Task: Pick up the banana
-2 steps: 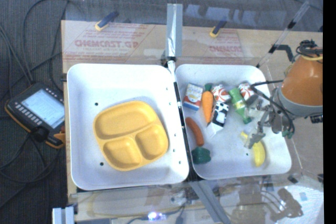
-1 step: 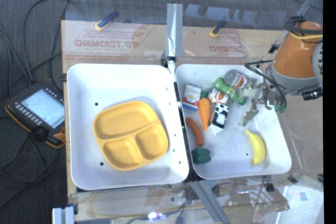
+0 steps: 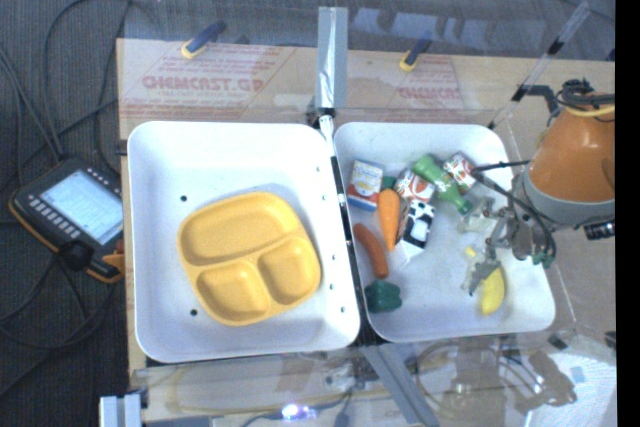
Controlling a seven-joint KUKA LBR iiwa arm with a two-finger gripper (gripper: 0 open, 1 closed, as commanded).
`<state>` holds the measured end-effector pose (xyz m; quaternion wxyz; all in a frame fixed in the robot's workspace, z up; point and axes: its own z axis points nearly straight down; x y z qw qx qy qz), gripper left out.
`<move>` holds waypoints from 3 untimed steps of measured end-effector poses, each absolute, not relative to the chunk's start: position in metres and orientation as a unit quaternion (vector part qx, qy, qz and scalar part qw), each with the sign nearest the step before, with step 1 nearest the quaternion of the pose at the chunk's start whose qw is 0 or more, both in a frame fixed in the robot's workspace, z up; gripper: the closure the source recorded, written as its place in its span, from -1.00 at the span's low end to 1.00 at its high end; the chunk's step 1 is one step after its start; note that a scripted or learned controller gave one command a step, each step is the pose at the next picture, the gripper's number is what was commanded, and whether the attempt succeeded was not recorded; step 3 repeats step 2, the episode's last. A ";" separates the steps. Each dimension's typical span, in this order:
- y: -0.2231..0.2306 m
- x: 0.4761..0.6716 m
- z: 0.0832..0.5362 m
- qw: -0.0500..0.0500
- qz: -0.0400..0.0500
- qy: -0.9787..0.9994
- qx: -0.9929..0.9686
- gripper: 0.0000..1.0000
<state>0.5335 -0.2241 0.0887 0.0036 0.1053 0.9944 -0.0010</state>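
Camera view: gripper [image 3: 487, 267] poised directly over banana [image 3: 492, 292].
Banana lies upright-tilted in right bin [image 3: 452, 327]; whether the gripper is clenched, I cannot tell.

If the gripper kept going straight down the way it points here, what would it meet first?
Most likely the banana. The gripper hangs over the right bin with its tip right at the banana's upper end. Depth is hard to judge from this slanted view, so it might land just beside the fruit on the bin floor.

Banana [image 3: 492, 292] alone near right bin [image 3: 520, 320] corner; carrot [image 3: 389, 215] cluster well apart.
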 end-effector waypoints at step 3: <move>-0.221 0.611 0.192 0.000 0.001 0.979 0.204 1.00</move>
